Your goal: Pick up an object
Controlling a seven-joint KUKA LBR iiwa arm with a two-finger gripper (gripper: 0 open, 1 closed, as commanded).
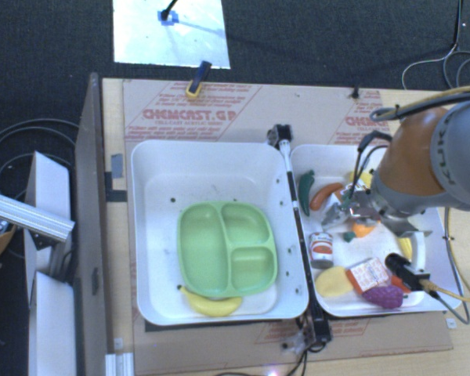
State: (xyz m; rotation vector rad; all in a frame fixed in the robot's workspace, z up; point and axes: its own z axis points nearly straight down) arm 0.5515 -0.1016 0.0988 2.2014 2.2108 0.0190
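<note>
The right bin (pixel 427 304) holds several toy foods: a green pepper (pixel 306 185), an orange-red carrot (pixel 324 194), a small red-and-white can (pixel 321 246), a yellow lemon-like piece (pixel 334 282), a red-and-white packet (pixel 369 274), a purple grape bunch (pixel 384 296), an orange piece (pixel 363 229) and a yellow banana-like piece (pixel 406 247). My gripper (pixel 344 210) hangs low in this bin, just right of the carrot and above the can. The arm's orange band and grey wrist cover the bin's back right part.
The left bin (pixel 153 210) holds a green divided plate (pixel 229 249) and a yellow banana (pixel 211 304) by its front wall. A black divider rail (pixel 292 202) runs between the bins. Cables lie at the right and left of the bench.
</note>
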